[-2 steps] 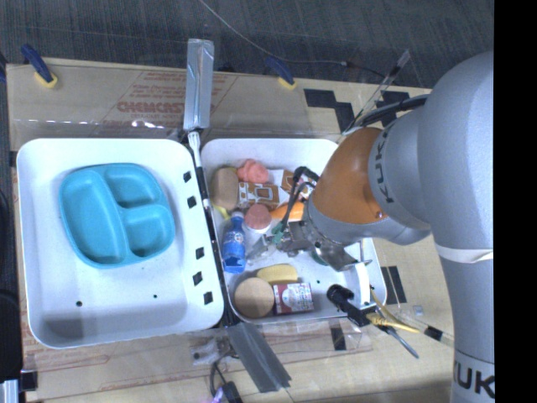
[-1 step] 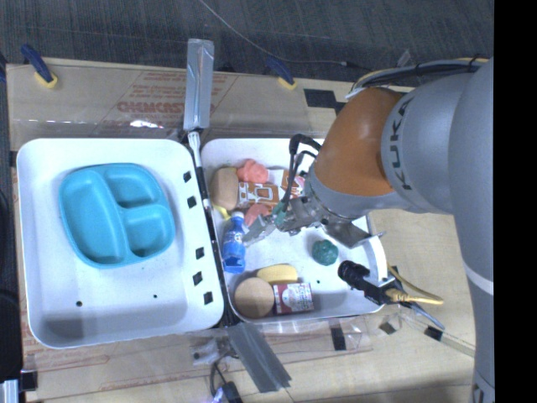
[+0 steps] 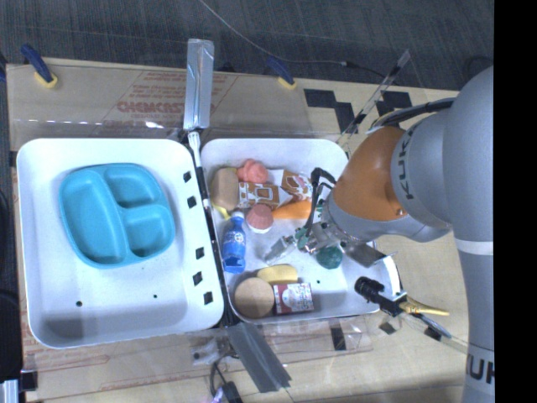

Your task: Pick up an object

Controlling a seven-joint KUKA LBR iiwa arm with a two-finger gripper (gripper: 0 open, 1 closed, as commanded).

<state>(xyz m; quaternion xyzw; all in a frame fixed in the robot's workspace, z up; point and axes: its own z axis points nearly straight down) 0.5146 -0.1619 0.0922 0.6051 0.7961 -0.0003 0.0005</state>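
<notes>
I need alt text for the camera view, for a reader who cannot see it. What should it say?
A grey and orange robot arm reaches from the right into the right white bin, its gripper low among small items such as a blue bottle, a can and a carrot. The left white bin holds a blue divided tray.

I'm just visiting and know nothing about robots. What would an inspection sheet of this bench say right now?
Surface: two white bins side by side, left bin, right bin.
Job's things: right bin holds a blue bottle, a can, a carrot and other small items.
Clutter: blue tray in the left bin.
Grippers: gripper low over the right bin; fingers unclear.
Cables: thin cable behind the bins.
Surroundings: dark floor.
</notes>
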